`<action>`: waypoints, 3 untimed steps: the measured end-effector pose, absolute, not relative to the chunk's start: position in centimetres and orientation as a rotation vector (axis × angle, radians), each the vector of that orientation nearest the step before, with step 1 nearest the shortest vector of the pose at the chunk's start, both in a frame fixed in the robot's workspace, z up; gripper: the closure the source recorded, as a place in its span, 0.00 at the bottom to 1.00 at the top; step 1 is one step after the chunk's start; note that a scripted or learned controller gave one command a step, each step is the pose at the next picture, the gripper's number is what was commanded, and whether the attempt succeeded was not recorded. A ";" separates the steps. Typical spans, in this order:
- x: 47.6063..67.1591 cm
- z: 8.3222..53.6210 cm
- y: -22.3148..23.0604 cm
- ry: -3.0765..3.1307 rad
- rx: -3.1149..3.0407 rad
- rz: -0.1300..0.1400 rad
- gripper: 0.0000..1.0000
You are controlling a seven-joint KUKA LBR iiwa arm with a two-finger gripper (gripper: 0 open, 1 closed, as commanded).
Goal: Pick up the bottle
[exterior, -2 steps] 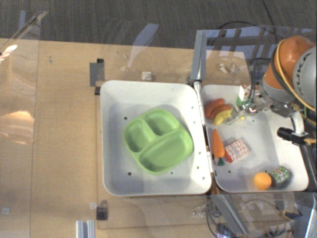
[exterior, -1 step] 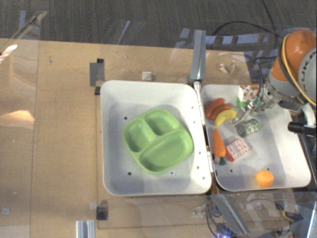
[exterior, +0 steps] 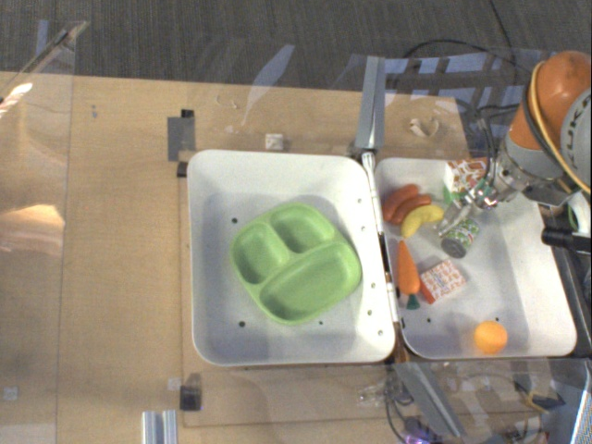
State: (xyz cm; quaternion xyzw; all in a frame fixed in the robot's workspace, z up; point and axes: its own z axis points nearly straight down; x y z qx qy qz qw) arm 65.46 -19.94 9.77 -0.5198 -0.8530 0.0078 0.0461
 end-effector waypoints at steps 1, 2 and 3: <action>67.1 20.2 -17.7 -2.517 -1.895 -0.006 1.00; 64.9 24.0 -20.4 -1.791 -2.586 -0.004 1.00; 66.9 26.0 -16.6 -1.348 -2.840 -0.001 1.00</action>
